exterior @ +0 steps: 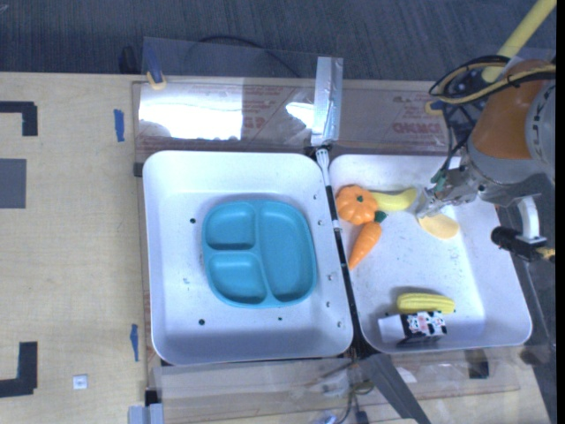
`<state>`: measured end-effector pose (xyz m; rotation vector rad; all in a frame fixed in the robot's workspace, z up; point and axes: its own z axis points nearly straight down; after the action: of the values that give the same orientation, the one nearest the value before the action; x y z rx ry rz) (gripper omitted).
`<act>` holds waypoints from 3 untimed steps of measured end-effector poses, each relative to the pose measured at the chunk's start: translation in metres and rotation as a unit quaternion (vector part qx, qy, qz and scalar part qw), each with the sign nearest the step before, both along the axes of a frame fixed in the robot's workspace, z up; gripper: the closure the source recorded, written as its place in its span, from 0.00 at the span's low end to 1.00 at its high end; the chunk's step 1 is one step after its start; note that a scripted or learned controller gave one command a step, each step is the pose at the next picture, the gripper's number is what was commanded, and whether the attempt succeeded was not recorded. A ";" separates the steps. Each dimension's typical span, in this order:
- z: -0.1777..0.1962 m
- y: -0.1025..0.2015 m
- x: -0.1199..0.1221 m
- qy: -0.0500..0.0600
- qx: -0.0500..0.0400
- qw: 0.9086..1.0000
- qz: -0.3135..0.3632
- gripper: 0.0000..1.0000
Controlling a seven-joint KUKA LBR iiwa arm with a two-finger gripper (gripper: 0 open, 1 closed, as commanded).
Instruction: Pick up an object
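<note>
Two bins (168,237) lie below me; everything loose sits in the one beside the blue tray (260,253). My gripper (439,197) hovers by the banana (395,200), state I cannot tell. I'd centre over the banana and descend straight, keeping off the pumpkin (357,205).

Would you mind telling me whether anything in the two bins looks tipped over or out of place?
Nothing looks spilled or damaged. The small carton lies on its side at the right bin's near edge, corn beside it.
</note>
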<state>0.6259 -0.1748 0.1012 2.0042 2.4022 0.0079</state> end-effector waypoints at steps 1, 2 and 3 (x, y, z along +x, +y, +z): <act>0.087 0.094 -0.054 0.004 0.004 1.000 -0.013 1.00; 0.111 0.119 -0.001 0.005 0.002 1.000 -0.014 1.00; 0.019 0.076 -0.070 0.009 0.002 0.992 0.126 1.00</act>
<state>0.5554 -0.0985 0.1205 1.6951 2.6510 -0.0029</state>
